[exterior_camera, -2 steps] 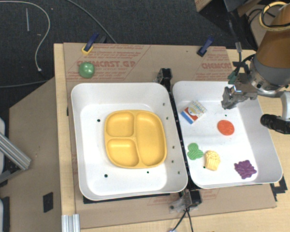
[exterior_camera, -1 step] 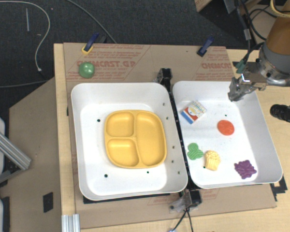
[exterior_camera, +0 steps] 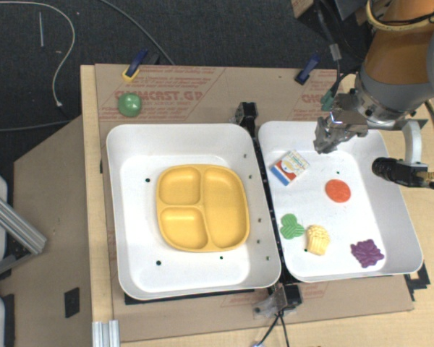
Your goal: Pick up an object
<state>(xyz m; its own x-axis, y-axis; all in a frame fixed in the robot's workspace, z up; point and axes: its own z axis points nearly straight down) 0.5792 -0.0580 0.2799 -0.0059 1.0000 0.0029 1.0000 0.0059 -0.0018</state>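
In the right bin (exterior_camera: 394, 215) lie a small white, blue and red carton (exterior_camera: 289, 168), a flat orange-red disc (exterior_camera: 338, 191), a green leafy toy (exterior_camera: 291, 227), a yellow corn piece (exterior_camera: 317, 239) and a purple grape cluster (exterior_camera: 367, 252). My gripper (exterior_camera: 328, 140) hangs over the bin's back part, just right of and above the carton. Nothing shows between its fingers.
The left bin (exterior_camera: 130, 165) holds a yellow divided plate (exterior_camera: 202, 208). A green ball (exterior_camera: 130, 105) rests on the cardboard behind the left bin, near a blue and yellow clamp (exterior_camera: 136, 64). Another blue clamp (exterior_camera: 307, 70) sits at the back. A black fitting (exterior_camera: 398, 170) juts over the right bin's edge.
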